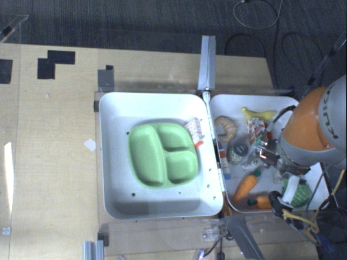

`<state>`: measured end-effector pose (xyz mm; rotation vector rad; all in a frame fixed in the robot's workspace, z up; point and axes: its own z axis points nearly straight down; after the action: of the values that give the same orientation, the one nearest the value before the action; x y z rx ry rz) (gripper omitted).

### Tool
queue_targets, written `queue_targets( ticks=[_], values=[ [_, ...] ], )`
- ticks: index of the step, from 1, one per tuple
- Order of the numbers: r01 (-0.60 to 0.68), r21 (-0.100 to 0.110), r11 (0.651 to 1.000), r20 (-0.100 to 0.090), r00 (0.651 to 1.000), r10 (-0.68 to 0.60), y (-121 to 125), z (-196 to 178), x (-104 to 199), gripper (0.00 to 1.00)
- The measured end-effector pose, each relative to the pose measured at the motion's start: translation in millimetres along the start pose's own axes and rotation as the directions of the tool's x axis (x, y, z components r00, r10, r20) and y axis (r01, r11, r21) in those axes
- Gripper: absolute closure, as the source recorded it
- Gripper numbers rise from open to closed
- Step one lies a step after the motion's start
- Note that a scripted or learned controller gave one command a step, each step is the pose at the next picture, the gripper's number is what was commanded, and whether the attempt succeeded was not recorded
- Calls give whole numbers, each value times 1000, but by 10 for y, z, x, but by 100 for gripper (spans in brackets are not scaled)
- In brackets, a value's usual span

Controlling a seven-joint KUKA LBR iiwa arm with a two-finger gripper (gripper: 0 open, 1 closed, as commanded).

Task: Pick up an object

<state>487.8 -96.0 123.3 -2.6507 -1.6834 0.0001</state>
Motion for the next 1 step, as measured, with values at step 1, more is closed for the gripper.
queue_targets(
  ticks=[1],
  values=[
    [252,-6,968,-1,968,-253,340,337,-193,0]
  ],
)
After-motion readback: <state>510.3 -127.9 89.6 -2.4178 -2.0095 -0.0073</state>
